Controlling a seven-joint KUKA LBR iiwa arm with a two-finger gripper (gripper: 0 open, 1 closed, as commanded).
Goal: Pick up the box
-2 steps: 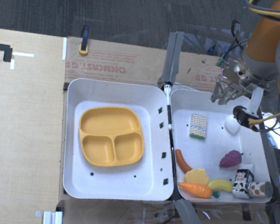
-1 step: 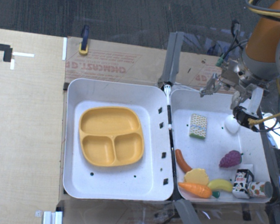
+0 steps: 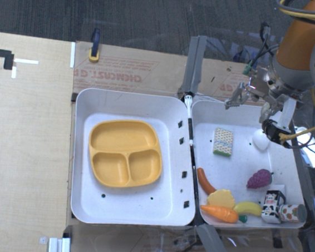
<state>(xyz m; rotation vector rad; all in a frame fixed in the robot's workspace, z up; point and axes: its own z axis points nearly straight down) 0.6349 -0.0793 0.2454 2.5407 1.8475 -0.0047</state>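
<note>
A small flat box (image 3: 223, 142) with a pale green and white pattern lies in the upper middle of the right bin (image 3: 242, 119). A black-and-white carton (image 3: 272, 205) and a small red, white and green box (image 3: 290, 212) sit in that bin's near right corner. My gripper (image 3: 240, 96) hangs over the bin's far edge, above and to the right of the patterned box and apart from it. Nothing shows in its grasp.
The right bin also holds a white egg (image 3: 261, 141), purple grapes (image 3: 259, 178), a hot dog (image 3: 205, 181), a yellow piece (image 3: 221, 198), a carrot (image 3: 221, 214) and a banana (image 3: 248, 207). A yellow divided plate (image 3: 125, 152) lies in the left bin (image 3: 82, 198).
</note>
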